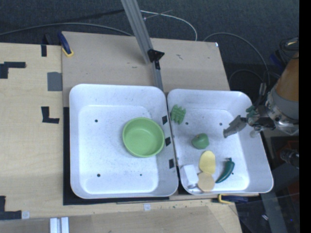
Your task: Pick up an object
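My gripper [244, 128] hangs over the right bin's [252, 155] right side, open, with nothing between its fingers. One grey finger [233, 126] points left toward the bin's middle. In this bin lie a round green piece [199, 141], a green leafy piece [178, 114], a yellow piece [207, 161], a beige piece [206, 182], a white piece [189, 174] and a dark green pepper [225, 170]. The round green piece is the nearest, a short way left of and below the gripper.
A green bowl [143, 137] sits in the left bin [87, 144], close to the divider between the two bins. A grey pole [138, 25] slants down from the top to the bins' back edge. Cables run across the dark floor behind the bench.
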`<action>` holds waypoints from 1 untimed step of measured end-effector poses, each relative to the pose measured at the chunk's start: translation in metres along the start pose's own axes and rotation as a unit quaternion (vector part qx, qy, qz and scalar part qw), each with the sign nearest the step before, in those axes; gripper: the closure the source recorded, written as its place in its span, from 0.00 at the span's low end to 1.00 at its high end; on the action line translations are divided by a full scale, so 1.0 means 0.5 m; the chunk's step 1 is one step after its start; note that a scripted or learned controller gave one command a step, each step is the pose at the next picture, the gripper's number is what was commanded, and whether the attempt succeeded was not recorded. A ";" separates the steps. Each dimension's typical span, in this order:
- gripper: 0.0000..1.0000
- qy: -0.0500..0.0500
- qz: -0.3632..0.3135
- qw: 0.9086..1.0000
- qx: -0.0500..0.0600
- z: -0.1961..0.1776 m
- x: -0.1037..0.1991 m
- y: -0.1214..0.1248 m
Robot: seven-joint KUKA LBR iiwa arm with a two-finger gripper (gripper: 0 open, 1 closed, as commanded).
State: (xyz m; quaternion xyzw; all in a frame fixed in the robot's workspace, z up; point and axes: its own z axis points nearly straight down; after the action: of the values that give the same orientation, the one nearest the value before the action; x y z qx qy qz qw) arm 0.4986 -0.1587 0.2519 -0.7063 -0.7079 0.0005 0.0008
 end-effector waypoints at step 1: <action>0.00 0.000 0.000 1.000 0.000 0.000 0.000 0.000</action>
State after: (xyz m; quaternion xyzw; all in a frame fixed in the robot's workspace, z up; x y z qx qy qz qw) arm 0.4986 -0.1588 0.2519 -0.7065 -0.7077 0.0004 0.0008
